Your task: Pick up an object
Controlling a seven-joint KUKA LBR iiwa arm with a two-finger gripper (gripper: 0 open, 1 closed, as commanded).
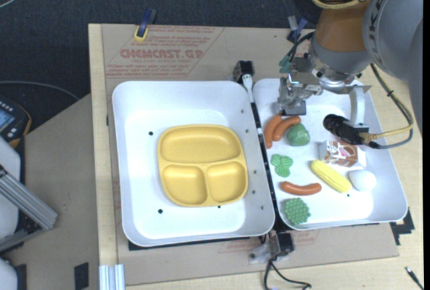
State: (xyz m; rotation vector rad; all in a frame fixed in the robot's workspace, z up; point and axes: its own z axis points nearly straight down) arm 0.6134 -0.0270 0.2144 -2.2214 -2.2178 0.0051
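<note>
My gripper (pixel 291 106) hangs low over the back left of the right bin (pixel 383 205), just above the upper end of an orange sausage (pixel 277 126). A green round vegetable (pixel 298 135) lies right below the gripper. Further forward lie a green leafy piece (pixel 282 164), a second sausage (pixel 300 188), a yellow corn cob (pixel 330 176), a white egg (pixel 363 180), a red and white packet (pixel 341 153) and a green broccoli-like piece (pixel 297 211). Nothing shows between the fingers.
The left bin (pixel 134 148) holds a yellow compartment plate (pixel 200 164). A clamp (pixel 243 70) sits at the back between the bins. Cardboard (pixel 161 47) lies behind the bins.
</note>
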